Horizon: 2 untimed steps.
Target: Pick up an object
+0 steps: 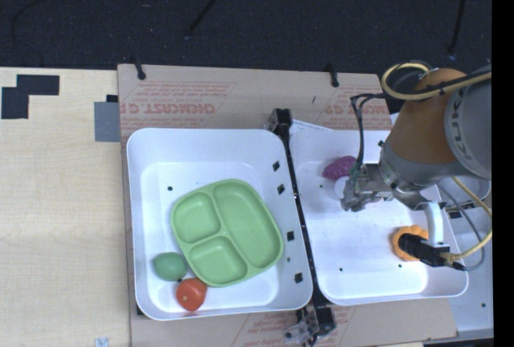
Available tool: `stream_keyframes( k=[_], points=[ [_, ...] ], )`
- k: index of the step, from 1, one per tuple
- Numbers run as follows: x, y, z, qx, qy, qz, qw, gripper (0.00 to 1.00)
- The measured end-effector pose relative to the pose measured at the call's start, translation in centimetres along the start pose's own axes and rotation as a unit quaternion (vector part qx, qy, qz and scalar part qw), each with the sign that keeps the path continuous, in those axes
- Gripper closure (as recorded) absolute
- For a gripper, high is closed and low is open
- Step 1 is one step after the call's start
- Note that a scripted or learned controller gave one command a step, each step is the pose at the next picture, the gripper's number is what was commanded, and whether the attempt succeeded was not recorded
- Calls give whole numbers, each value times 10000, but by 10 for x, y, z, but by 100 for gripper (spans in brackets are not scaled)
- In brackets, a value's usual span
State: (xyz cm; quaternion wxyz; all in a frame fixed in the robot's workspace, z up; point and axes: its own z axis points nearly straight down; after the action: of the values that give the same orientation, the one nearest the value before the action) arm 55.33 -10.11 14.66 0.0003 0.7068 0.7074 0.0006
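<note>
The purple object (339, 168) is lying in the right bin (369, 281), up in its far left corner, close to the divide between the two bins. The end effector (354, 197) is hanging just beside it, a little nearer to me and to the right. From here I can't tell whether the two are touching, nor whether the end effector is open or closed. Nothing is showing in its grip. The arm (426, 128) is reaching in over the right bin's far right side, its orange band facing up. An orange thing (404, 239) is sitting near that bin's right wall, partly covered by the robot's own hardware.

In the left bin (152, 169), a green divided plate (227, 231) is lying flat in the middle. A small green round object (169, 266) is resting against its near left edge, with a red round object (191, 294) just beside it in the near corner. Both bins are sitting on a cardboard sheet (209, 100) on the pale bench (56, 201).
</note>
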Motion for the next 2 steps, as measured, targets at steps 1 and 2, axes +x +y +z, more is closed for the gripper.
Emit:
stream_keyframes(
  k=[1, 2],
  points=[
    [-5, -5, -45, 0, -3, 13, 10000, 100],
    [-4, -5, -87, 2, -3, 5, 10000, 100]
  ],
)
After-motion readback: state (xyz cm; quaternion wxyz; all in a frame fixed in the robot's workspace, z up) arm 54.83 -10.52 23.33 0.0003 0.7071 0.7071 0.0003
